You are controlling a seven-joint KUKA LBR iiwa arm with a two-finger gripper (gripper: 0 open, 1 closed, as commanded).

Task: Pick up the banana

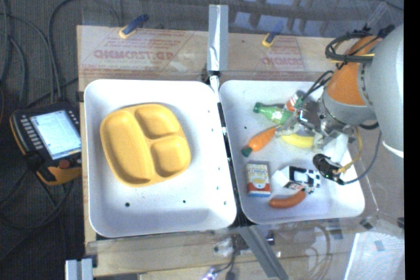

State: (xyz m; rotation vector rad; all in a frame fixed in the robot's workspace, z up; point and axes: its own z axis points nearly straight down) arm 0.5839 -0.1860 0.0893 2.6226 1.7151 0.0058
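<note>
Gripper (315,130) hangs low in the right bin (341,203), just beside the banana's (296,140) right end; whether it is spread or pinching, I cannot tell. Banana lies between carrot (264,139) and gripper, below a green bottle (272,111)

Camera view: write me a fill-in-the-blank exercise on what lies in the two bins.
1. The yellow divided tray lies in the ____ bin.
2. The banana lies in the ____ bin.
3. The carrot lies directly ____ of the banana.
4. The tray has ____ compartments.

Missing words: left; right; left; three.
</note>
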